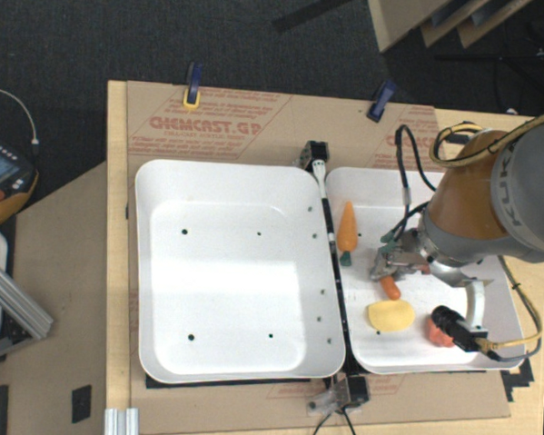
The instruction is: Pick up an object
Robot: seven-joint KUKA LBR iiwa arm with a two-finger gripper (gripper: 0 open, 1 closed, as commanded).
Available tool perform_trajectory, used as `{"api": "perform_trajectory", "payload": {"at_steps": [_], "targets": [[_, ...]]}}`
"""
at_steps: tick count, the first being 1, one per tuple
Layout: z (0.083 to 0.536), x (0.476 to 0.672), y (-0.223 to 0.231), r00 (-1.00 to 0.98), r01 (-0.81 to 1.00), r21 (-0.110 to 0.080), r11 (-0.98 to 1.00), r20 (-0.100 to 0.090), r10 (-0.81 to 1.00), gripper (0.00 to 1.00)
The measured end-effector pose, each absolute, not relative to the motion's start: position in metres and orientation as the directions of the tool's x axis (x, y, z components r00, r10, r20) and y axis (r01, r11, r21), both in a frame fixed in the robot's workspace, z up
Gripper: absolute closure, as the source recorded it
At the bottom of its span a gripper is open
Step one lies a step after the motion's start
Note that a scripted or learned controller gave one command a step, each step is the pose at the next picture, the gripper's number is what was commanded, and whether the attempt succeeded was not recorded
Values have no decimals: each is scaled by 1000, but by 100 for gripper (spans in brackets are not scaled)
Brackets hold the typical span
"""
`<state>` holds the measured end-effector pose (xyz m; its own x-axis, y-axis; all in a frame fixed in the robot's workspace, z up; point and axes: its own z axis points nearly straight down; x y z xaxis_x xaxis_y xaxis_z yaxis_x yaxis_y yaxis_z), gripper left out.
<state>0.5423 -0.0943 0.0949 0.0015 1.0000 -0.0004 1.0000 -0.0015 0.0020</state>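
Arm: grey KUKA arm (519, 193) with orange band came in from 3 o'clock and hung over the right bin.
Gripper: gripper (390, 264) sat low over the right bin, a bit toward 9 o'clock from bin centre.
Gripper state: could not tell whether wide, narrow or holding; nothing visibly held.
Right bin: white right bin (376, 183) held four loose objects.
Carrot: orange carrot (346, 227) with green end, at 10 o'clock in the right bin, lying along the bin's left wall, green end toward 6 o'clock; at 10 o'clock from the gripper, near but apart.
Small red piece: small red piece (391, 287) just at 6 o'clock of the gripper; contact could not be told.
Yellow lump: yellow lump (390, 316) at 7 o'clock in the right bin, just past the small red piece toward 6 o'clock, on the bin floor.
Red object: red object (438, 333) at 5 o'clock in the right bin, at 3 o'clock from the yellow lump, partly hidden, shape unclear.
Left bin: white left bin (161, 252) at 9 o'clock of the right bin, the two side by side.
Bench top: brown printed board (259, 120) under both bins.
Clamps: blue clamp (194, 81) and second blue clamp (382, 100) on the board's 12 o'clock edge.
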Motion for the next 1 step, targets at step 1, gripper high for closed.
{"api": "perform_trajectory", "payload": {"at_steps": [1], "targets": [[190,543,-8,-8,1000,8,8,2,1000,100]]}}
